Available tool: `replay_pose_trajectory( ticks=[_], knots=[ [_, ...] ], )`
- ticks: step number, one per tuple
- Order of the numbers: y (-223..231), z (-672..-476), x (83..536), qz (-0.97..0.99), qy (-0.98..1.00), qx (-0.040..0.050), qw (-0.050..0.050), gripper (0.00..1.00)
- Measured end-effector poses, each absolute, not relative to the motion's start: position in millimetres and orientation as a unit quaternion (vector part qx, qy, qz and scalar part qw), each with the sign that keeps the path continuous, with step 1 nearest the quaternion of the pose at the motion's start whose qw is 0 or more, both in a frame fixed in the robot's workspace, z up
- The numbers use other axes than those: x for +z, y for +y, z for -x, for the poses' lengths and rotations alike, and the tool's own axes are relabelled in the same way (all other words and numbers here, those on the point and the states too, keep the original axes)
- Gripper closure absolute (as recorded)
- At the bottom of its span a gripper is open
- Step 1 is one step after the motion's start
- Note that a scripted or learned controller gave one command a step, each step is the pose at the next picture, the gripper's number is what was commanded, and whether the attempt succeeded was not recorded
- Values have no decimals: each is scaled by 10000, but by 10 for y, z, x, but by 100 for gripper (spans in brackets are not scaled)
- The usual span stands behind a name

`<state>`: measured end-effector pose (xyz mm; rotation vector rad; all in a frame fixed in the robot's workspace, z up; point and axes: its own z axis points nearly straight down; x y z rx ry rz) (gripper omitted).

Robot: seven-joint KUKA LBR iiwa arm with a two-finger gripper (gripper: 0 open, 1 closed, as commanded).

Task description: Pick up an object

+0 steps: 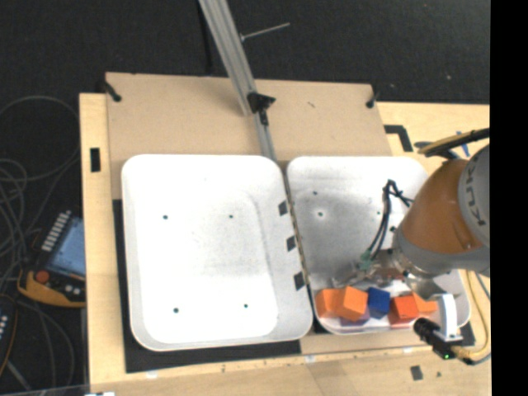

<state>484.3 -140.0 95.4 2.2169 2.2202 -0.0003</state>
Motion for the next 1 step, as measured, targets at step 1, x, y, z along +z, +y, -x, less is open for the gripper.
replay_pose_trajectory(
  ticks=[1],
  knots=[
    [-1271,-4864,2199,-7056,7086,28,46,0]
  ],
)
